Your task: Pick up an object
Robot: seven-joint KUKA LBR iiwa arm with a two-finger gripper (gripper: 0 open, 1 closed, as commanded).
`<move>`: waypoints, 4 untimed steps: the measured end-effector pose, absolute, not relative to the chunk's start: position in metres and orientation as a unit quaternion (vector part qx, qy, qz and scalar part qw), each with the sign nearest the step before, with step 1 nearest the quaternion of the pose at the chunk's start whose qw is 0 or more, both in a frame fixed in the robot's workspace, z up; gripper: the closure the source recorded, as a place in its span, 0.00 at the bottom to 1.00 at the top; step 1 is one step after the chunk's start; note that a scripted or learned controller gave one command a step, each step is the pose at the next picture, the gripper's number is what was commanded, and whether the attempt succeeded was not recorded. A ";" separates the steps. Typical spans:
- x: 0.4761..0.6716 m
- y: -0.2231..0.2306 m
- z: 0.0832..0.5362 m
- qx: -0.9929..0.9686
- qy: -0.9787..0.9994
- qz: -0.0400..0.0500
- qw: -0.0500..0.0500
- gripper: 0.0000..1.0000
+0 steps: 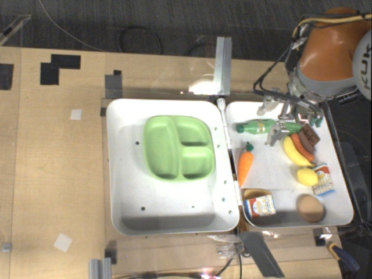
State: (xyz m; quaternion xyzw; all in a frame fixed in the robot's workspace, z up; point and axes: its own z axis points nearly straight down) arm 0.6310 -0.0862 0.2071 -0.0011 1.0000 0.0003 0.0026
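Nearest the camera, along the front wall of the right bin (343, 214), a small juice carton (260, 205) lies flat beside a brown egg-shaped object (310, 207); just behind them a lemon (307, 175) touches a small printed packet (324, 181), so a grab at either could drag the other along or pinch both at once. Further in, a carrot (245, 164) lies close against the wall between the bins, where a descending finger would likely strike the rim rather than close around it. Beyond the carrot a banana (294, 151) rests against a brown chocolate-bar-like piece (308, 137), and a green bottle (256, 127) lies on its side; the gripper (278, 132) hangs over the bottle's right end, just beside the banana, and whether it is released or clenched cannot be told, nor is anything visibly held. The bottle is round and could roll away under a off-centre pinch; the crowded fruit beside it may block one finger. In the left bin (125, 156) a green divided tray (178, 147) sits alone, well apart from the arm (328, 51) that looms at the far right of the counter (52, 173).
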 end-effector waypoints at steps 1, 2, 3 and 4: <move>0.595 -0.121 0.141 -0.018 1.000 0.000 0.000 0.00; 0.586 -0.173 0.089 0.073 0.997 0.000 0.005 0.00; 0.590 -0.172 0.102 0.069 0.998 -0.001 0.010 1.00; 0.590 -0.171 0.102 0.069 0.998 0.000 0.010 0.00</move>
